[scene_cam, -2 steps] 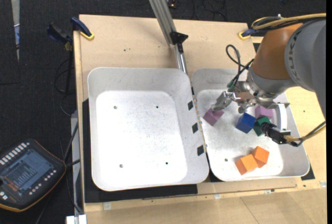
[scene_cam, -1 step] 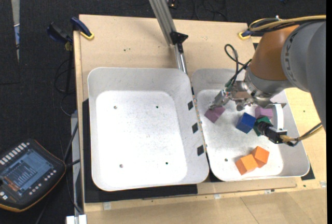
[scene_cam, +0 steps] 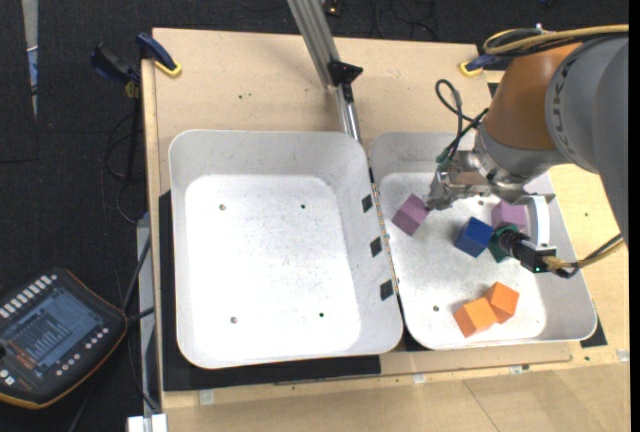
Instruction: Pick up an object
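Over the right bin [scene_cam: 420,335] on the surface, the arm's tool [scene_cam: 440,192] hangs just right of a purple block [scene_cam: 410,215], which lies slightly nearer and to its left, close to the bin's left wall. Whether the tool is spread or closed cannot be told. Blue [scene_cam: 474,238] and orange blocks [scene_cam: 478,316] sit further right and nearer.
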You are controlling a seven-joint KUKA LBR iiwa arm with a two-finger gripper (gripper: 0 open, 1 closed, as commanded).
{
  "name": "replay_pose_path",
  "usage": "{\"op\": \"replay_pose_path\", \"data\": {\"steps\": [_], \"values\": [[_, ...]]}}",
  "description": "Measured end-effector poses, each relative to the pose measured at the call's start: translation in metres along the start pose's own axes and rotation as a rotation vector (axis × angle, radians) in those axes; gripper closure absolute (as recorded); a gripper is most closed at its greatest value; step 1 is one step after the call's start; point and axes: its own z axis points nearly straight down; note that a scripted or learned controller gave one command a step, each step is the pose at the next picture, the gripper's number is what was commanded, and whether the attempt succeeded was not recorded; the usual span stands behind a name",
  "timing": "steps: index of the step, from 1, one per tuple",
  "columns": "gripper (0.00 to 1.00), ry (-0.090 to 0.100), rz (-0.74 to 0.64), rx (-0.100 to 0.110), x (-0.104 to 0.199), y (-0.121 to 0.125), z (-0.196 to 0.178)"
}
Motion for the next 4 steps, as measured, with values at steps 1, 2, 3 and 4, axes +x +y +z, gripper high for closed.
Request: {"op": "replay_pose_path", "data": {"steps": [1, 2, 3, 4], "values": [[1.0, 0.002, -0.002, 0.021, -0.007, 0.0, -0.061], [1.0, 0.001, -0.002, 0.019, -0.013, -0.002, -0.122], [1.0, 0.003, -0.003, 0.023, -0.013, -0.001, -0.138], [1.0, 0.005, -0.008, 0.026, 0.032, 0.005, -0.136]]}}
